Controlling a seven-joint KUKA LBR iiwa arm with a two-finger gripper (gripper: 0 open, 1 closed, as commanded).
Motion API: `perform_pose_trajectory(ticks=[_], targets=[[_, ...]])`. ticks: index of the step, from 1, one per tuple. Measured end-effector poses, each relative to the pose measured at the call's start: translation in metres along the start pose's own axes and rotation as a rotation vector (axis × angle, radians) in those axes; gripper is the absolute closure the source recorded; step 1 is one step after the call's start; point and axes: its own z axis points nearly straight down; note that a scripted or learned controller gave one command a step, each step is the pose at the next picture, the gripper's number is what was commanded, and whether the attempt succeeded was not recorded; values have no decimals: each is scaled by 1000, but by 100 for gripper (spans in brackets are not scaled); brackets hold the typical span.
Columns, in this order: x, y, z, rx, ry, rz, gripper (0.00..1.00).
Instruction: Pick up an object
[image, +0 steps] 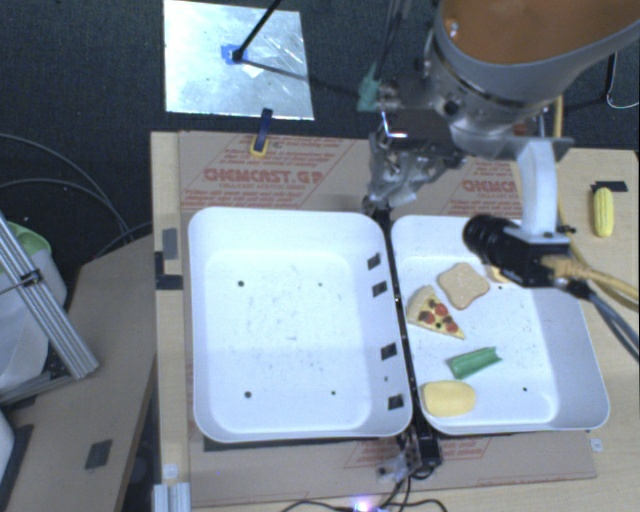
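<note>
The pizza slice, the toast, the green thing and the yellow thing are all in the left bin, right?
Not quite. In the camera view the pizza slice, toast, green thing and yellow thing all lie in the right bin, not the left.

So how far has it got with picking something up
Nothing looks picked up yet. The toast slice, pizza slice, green piece and yellow piece all lie in the right bin. The pincer hangs over the bins' back edge. Left: descend, grasp, lift.
</note>
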Motion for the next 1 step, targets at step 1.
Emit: perform_pose_trajectory(ticks=[1], targets=[[0, 1, -11, -4, 1, -3, 100]])
